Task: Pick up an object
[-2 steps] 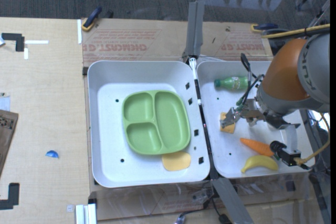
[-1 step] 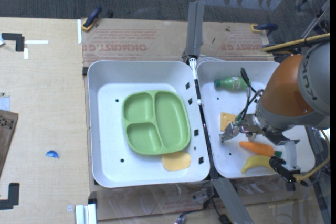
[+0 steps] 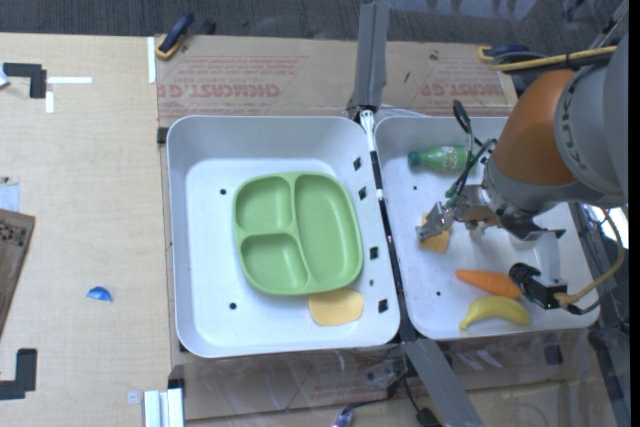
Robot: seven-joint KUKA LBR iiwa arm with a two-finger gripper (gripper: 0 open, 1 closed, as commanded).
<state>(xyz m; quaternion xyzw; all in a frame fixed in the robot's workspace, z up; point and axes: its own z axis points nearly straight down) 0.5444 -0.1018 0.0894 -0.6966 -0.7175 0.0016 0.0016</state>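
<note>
Objects lie scattered in the right bin (image 3: pixel 432 310): a green bottle (image 3: pixel 440 158) near its far wall, a carrot (image 3: pixel 487 282) and a banana (image 3: pixel 494 313) near its front. The gripper (image 3: pixel 436 226) reaches down over a small orange-and-tan piece (image 3: pixel 435 239), which it partly hides; whether that piece is held is unclear. The left bin (image 3: pixel 190 215) bears a green divided plate (image 3: pixel 298 233) overlapping a yellow disc (image 3: pixel 336 308).
</note>
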